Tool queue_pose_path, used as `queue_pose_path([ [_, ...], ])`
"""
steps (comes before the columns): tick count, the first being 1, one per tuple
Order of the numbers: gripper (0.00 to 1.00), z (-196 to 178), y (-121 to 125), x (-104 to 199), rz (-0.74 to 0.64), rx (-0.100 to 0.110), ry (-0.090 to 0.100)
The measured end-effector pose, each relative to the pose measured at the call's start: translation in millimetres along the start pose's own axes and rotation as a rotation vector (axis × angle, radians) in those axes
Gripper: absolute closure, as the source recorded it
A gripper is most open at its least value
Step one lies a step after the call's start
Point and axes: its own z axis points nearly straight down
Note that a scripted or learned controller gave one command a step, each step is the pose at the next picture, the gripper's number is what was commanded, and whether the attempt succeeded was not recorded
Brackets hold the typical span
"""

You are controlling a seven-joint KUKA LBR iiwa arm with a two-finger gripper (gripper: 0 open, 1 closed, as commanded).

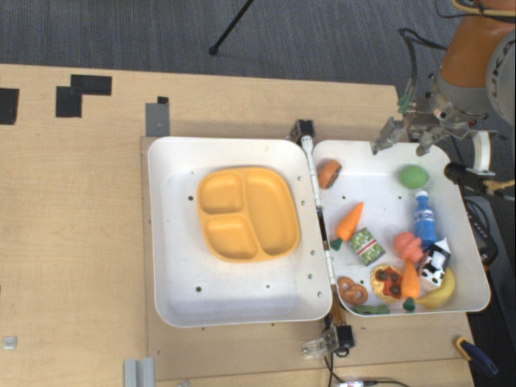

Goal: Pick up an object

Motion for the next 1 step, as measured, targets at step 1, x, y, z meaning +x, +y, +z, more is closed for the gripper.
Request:
queue_pose_path([
  [1, 0.0, 85.7, -34.7, -69.3, 0.229, 0.002, 0.0],
])
